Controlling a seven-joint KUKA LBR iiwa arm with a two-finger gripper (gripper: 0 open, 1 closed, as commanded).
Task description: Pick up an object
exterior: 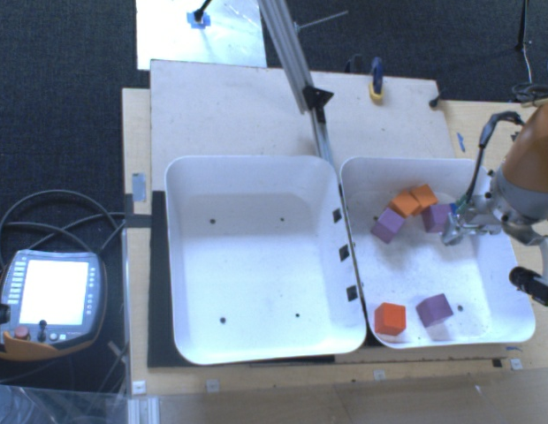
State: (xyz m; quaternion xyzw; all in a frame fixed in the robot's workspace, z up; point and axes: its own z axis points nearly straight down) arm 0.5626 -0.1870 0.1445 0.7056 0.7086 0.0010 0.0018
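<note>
So there are two shallow white plastic bins sitting side by side on a pale wooden bench, both with rounded corners and a few small dark dots on their floors. The left bin (256, 263) has nothing but those dots showing on its smooth floor. The right bin (486, 329) has all the stuff: an orange block (413, 200) near the back, which looks like two orange pieces pushed together, a purple block (388, 225) just beside and in front of it, and another purple block (436, 216) right next to the orange one on the other side. Toward the front there's a brighter orange cube (391, 318) and a purple cube (434, 308) near each other but apart. They all look like matte, chunky foam or wood blocks with square edges. The gripper (454, 230) is down in the right bin, just beside that back purple block, maybe touching it; the metal bits are too small and blurry, so I honestly cannot tell how the fingers are set or whether anything's between them. A teach pendant (49, 303) with a lit screen lies off to the left.
</note>
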